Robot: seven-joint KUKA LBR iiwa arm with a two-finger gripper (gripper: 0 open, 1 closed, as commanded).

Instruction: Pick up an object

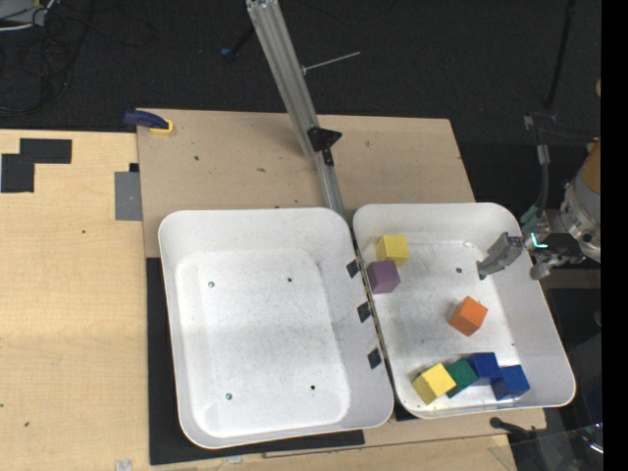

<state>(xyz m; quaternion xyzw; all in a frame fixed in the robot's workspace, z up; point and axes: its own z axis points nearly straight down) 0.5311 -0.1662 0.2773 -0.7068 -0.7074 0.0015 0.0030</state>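
Hovering over the right bin (549,346), above the orange cube (468,315), the gripper (502,256) holds nothing, fingers apparently parted; picking remains undone.

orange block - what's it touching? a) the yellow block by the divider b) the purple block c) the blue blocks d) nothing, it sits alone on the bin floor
d, the orange block lies by itself in the right bin, with bare white floor between it and the purple block, the upper yellow block and the blue blocks near the front edge.
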